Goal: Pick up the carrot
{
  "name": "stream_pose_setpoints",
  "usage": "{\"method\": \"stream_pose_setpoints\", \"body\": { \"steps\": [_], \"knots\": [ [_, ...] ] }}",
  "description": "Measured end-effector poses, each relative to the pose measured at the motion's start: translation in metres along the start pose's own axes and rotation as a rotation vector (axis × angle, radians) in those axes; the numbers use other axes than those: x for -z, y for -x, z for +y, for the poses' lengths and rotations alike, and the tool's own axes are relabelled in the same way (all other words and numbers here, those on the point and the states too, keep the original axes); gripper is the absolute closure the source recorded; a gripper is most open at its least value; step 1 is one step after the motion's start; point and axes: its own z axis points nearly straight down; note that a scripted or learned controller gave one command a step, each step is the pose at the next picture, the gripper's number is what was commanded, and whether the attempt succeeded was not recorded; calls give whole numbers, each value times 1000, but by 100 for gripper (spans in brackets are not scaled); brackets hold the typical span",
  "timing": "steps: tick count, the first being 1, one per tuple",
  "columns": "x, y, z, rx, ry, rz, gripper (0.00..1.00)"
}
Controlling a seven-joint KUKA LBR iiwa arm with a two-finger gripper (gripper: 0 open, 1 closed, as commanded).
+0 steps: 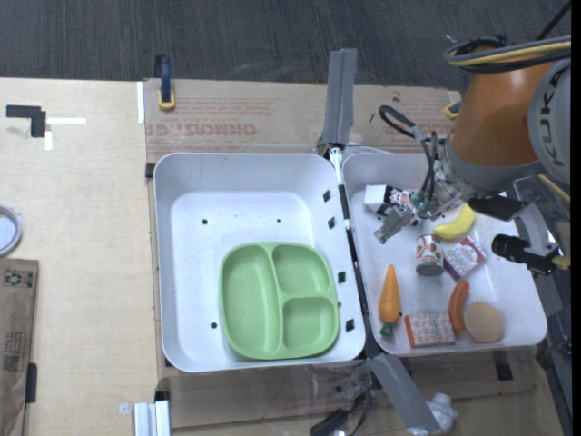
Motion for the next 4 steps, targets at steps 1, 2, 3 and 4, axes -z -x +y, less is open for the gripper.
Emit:
{"method": "stream_pose_setpoints", "body": {
  "steps": [1, 2, 3, 4],
  "knots": [
    [119, 46, 6, 61, -1, -1, 0],
    [21, -3, 1, 159, -1, 1, 0],
    [-1, -45, -44, 373, -1, 2, 0],
    [-17, -5, -96, 484, 0, 1, 0]
  ]
}}
